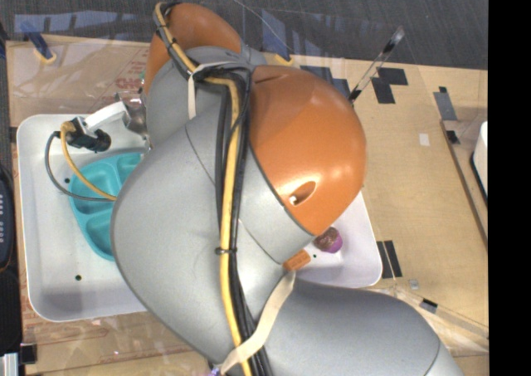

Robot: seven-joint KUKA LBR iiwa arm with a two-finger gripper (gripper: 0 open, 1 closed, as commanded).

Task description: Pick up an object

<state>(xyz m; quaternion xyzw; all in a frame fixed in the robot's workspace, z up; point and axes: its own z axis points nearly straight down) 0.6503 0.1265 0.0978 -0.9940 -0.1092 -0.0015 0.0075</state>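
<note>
The grey and orange arm (249, 183) fills most of the camera view and reaches over the left bin (37, 225). Its wrist end (124, 117), with a black connector and a yellow cable, hangs above the bin's upper part. A teal object (99, 208) lies in the left bin just below the wrist, partly hidden by the arm. A small purple object (329, 241) shows in the right bin (365, 258), tucked against the arm's orange band.
The bins rest on a brown bench (415, 158) with black tape marks. A thin dark rod (377, 63) stands at the back right. Most of both bins is hidden under the arm.
</note>
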